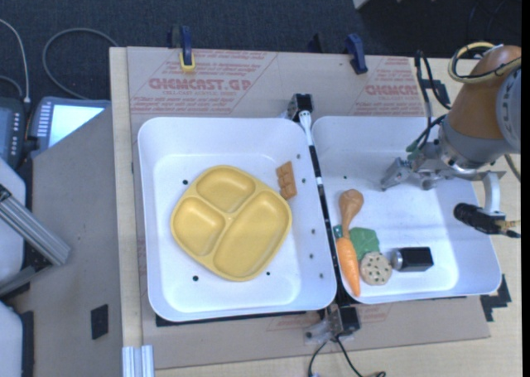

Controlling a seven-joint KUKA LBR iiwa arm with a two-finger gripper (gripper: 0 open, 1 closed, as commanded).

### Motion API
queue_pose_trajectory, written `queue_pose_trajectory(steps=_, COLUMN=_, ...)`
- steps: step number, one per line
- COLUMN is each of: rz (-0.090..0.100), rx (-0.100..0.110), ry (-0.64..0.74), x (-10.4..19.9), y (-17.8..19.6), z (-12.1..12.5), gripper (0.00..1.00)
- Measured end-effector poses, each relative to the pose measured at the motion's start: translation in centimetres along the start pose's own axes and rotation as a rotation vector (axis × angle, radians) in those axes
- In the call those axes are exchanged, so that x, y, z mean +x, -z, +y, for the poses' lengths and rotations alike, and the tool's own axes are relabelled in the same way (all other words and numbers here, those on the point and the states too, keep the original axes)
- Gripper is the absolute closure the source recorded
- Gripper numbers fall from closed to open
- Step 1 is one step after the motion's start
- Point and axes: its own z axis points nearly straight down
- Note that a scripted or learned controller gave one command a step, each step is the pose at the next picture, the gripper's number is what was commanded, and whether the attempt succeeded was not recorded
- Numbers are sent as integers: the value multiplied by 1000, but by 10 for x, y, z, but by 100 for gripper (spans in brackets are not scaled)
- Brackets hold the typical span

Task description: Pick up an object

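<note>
In the right bin (414, 139), near its front left, lie a tan drumstick (350, 205), an orange carrot (348, 266), a green piece (363, 241), a round speckled cookie (375, 268) and a black and silver block (411, 259). My gripper (408, 180) hangs over the back middle of this bin, above bare white floor, to the upper right of the drumstick. Its fingers are spread open with nothing between them. The left bin (157, 201) holds a yellow divided plate (231, 222) and a small brown waffle piece (286, 179) by the plate's upper right.
A black divider rail (317, 193) runs between the bins. A dark cylindrical part (479, 218) sticks out over the right bin's right rim. Cables hang by the arm at the back right. Blue clamps (185, 42) hold the cardboard base.
</note>
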Motion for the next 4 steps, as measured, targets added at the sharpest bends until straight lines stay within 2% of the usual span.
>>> queue_pose_trajectory(steps=1, rz=-2, rx=-5, ry=0, x=0, y=13, z=1, gripper=100)
queue_pose_trajectory(steps=3, rz=-4, rx=-10, ry=1, x=-2, y=113, z=13, gripper=100)
queue_pose_trajectory(steps=4, rz=-3, rx=-9, ry=1, x=-2, y=134, z=14, gripper=100)
